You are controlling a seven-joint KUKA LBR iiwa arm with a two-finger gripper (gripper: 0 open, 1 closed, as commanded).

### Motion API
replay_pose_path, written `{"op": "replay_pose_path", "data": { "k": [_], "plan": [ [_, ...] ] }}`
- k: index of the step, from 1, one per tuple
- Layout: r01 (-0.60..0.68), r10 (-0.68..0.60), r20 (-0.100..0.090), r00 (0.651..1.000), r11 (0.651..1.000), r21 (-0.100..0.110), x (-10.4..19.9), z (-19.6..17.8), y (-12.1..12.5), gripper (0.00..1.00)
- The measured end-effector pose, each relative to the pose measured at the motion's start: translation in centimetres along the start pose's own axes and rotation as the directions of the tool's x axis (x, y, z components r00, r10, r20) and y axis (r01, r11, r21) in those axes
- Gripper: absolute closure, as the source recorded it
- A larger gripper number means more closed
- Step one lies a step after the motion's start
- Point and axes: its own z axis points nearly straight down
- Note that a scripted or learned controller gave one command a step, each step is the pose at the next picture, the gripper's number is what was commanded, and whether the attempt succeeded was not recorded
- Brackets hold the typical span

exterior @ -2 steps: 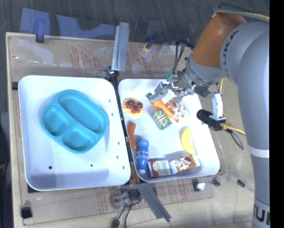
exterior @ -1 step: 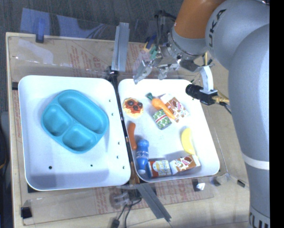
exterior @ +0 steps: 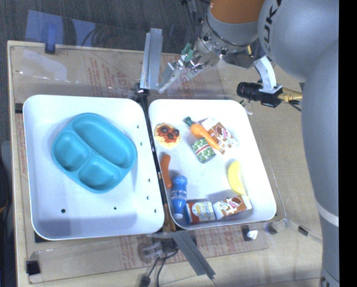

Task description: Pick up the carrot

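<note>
Two white plastic bins sit on the table; we see the right bin crowded. The blue compartment plate fills the left bin. The small, tapered carrot touches a glossy packet, so we risk pinching both. The tool hovers beyond the bins' far edge; its state we cannot tell.

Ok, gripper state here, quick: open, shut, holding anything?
Gripper: cannot be told; it hangs above the right bin's far edge, clear of the carrot.
</note>
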Motion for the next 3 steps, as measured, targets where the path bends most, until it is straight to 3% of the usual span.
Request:
{"op": "replay_pose_path", "data": {
  "k": [1, 2, 3],
  "plan": [
    [0.143, -0.143, 0.000, 0.990, 0.990, 0.000, 6.2, -6.6, -0.2, 0.00],
    [0.434, -0.434, -0.003, 0.901, 0.901, 0.003, 10.4, 2.4, 4.8, 0.00],
    [0.551, -0.551, 0.002, 0.835, 0.835, 0.000, 14.1, -6.9, 4.2, 0.00]
  ]
}}
